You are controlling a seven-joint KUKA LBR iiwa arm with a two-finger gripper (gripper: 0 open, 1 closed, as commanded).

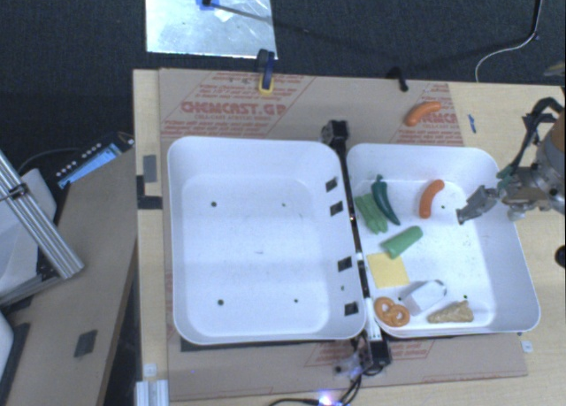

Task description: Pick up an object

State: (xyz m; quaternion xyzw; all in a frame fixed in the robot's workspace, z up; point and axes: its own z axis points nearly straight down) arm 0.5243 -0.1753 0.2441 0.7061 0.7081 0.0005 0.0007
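The right bin [504, 245] holds several toy foods. An orange sausage [431, 197] lies near its back, with a dark green pepper [384, 200] and a light green pod [369, 213] to its left. Further forward are a green cylinder [402, 241], a yellow cheese square [387, 269], a pretzel [391, 310], a white block [424, 293] and a tan bread piece [451, 312]. My gripper [473, 204] hangs over the bin's right side, to the right of the sausage, apart from it, with nothing seen between its fingers.
The left bin [256, 241] sits beside the right one, joined by black clips [345, 236]. Another orange sausage [423, 113] lies on the cardboard behind the right bin. A yellow and blue clamp [265, 72] stands at the back edge.
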